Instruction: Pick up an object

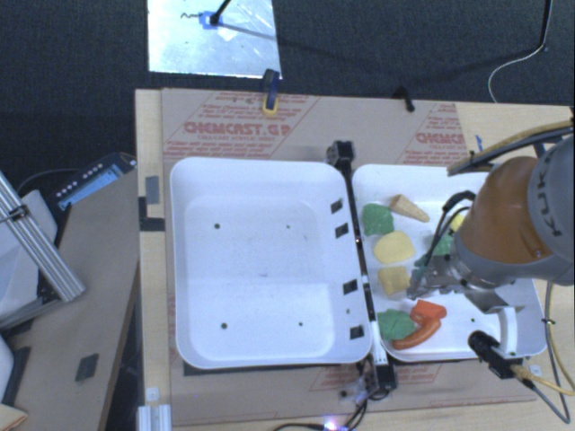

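Bins sit side by side on the bench: the left bin [260,259] and the right bin [382,180], which holds all the small objects. From three o'clock the arm [512,218], grey with its orange band, reaches across the right bin, and the gripper [422,283] hangs low over the cluster of objects near the bin's middle. Its fingers are dark and partly hidden under the wrist, so whether they are open or shut cannot be told, and nothing can be seen between them.

Around the gripper the objects lie close together. A yellow round piece [393,247] lies at about eleven o'clock from it, and a pale yellow block [393,280] lies just beside it at nine o'clock. A green leafy piece [377,218] lies further off toward twelve o'clock, near the bin's left wall, with a tan wedge [409,208] just to its right. At six o'clock from the gripper an orange-red piece [429,311] lies just beside a curved red pepper-like piece [419,334], and a second green piece [393,321] touches that red piece on its left, near the lower left corner of the right bin.
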Motion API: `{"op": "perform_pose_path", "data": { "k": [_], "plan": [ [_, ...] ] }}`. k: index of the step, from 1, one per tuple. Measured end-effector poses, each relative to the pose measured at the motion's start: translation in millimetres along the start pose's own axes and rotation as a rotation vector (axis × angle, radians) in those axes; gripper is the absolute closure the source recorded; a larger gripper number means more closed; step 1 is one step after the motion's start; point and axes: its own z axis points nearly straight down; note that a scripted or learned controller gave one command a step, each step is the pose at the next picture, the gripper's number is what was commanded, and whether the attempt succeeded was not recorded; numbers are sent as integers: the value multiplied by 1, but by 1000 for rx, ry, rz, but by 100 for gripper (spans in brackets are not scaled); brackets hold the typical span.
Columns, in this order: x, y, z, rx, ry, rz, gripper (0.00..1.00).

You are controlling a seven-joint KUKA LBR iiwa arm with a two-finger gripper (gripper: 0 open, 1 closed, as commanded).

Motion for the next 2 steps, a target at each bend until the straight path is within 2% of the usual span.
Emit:
{"op": "perform_pose_path", "data": {
  "k": [1, 2],
  "plan": [
    [-26, 55, 27, -1, -2, -3, 100],
    [-25, 53, 27, 3, 0, -1, 0]
  ]
}}
